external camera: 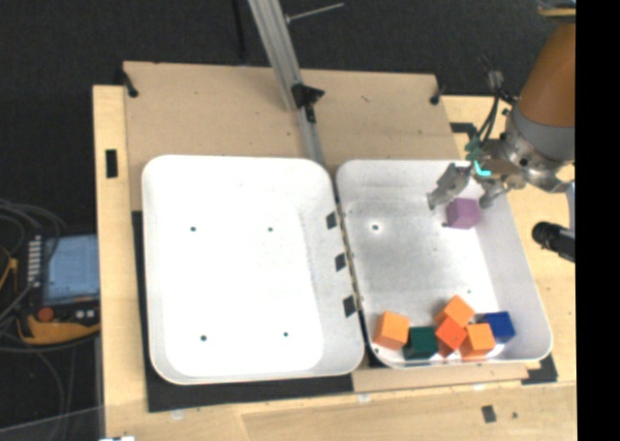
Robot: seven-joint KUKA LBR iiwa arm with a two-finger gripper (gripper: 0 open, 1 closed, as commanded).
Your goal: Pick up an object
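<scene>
Sitting on a pale wooden surface [407, 100] are two shallow white bins side by side, with dark floor showing all around. The arm [547, 90] is reaching in from the right, and its gripper [469, 193] is hanging over the far part of the right bin [407, 265]. The jaws are spreading open, one finger left of a purple block [463, 213] and one right, with the block lying on the bin floor just under them, not lifted. Orange, green and blue blocks [446, 330] are huddling at that bin's near edge. The left bin [242, 265] is sitting just beside it. A metal rail [276, 37] is slanting across the back, and cables with a blue box [70, 269] are lying off to the left.
</scene>
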